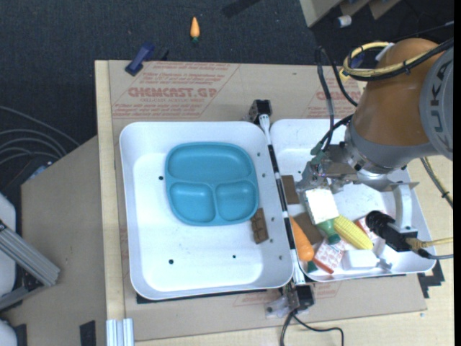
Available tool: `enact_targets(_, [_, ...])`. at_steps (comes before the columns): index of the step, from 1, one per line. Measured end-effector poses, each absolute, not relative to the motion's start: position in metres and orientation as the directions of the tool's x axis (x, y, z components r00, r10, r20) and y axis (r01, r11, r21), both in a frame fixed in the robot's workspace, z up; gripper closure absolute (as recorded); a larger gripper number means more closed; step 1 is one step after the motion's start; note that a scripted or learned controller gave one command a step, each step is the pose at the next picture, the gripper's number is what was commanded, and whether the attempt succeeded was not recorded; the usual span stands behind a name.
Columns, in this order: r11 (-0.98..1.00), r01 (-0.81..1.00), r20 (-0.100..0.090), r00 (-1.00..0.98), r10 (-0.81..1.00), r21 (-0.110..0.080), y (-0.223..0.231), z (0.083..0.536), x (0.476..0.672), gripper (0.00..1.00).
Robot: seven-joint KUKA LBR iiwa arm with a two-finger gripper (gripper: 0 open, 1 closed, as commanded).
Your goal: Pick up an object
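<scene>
My gripper (326, 177) hangs over the middle of the right bin (292, 137), under the grey and orange arm. Just below it, toward the front, lies a white block (322, 205), touching or nearly touching the gripper's tip. In front of the block lie a yellow corn cob (352, 231), a green piece (328, 228), an orange carrot (303, 241) and a red and white packet (329, 256). A brown flat piece (289, 189) lies by the bin's left wall.
The left bin (144, 215) holds a blue divided plate (211, 182) and a small brown block (258, 228) near its right wall. On the floor beyond the bench lie a small carrot toy (194, 27) and a blue object (140, 59).
</scene>
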State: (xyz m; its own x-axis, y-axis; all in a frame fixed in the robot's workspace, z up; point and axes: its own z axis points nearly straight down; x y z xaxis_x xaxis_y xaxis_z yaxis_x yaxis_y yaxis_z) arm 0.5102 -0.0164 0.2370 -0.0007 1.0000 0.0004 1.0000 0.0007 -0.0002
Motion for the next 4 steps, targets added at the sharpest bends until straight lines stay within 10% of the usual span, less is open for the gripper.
enact_targets(1, [0.001,1.000,0.000,-0.001,1.000,0.000,-0.004,0.240,0.612,1.00])
enact_targets(2, [0.002,1.000,0.001,-0.002,1.000,-0.004,0.054,0.238,0.587,1.00])
enact_targets(3, [0.001,1.000,0.000,-0.001,1.000,0.001,0.065,0.240,0.622,1.00])
enact_targets(4, [0.002,1.000,0.001,-0.002,1.000,-0.004,0.119,0.258,0.577,1.00])
